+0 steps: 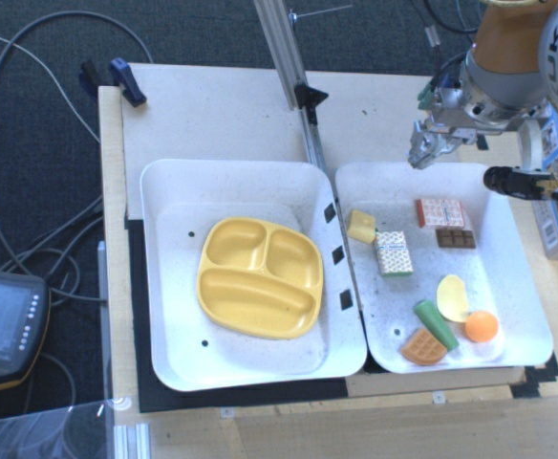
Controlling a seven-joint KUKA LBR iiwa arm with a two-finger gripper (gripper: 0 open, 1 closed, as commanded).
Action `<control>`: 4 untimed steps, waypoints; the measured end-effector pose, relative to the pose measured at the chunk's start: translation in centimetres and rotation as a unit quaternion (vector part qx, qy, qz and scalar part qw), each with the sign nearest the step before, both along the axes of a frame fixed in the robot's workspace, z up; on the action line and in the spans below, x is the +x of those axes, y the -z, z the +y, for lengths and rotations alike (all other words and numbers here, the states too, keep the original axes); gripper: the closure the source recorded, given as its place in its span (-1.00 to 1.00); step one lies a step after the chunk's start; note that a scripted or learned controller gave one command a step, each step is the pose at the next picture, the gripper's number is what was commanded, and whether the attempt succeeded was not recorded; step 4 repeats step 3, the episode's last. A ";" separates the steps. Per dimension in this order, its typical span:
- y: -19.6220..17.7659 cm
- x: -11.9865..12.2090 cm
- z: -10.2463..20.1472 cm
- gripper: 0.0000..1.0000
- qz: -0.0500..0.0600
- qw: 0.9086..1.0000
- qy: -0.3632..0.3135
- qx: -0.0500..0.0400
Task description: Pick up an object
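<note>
My gripper (424,153) hangs over the far rim of the right bin (523,285), above and behind the objects, touching none of them. In that bin lie a yellow block (361,227), a white patterned box (393,253), an orange-and-white checked box (440,212), a brown chocolate bar (456,238), a pale yellow chip (452,297), a green cucumber (436,323), an orange ball (482,327) and a waffle piece (423,348).
The left bin (164,256) holds a yellow divided plate (260,277). A metal pole (284,36) rises from between the bins. A blue clamp (126,79) sits at the bench's far left corner. Cables lie on the floor at left.
</note>
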State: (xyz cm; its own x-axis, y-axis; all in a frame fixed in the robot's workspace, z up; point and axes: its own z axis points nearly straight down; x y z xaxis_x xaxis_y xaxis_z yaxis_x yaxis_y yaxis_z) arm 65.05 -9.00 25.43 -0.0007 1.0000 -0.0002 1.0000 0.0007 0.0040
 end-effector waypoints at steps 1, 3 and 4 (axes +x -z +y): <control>-0.8 -1.9 4.8 1.00 0.003 1.000 -0.003 0.002; -1.0 -6.1 15.7 1.00 0.004 1.000 -0.003 0.002; -1.0 -6.1 15.7 1.00 0.004 1.000 -0.003 0.002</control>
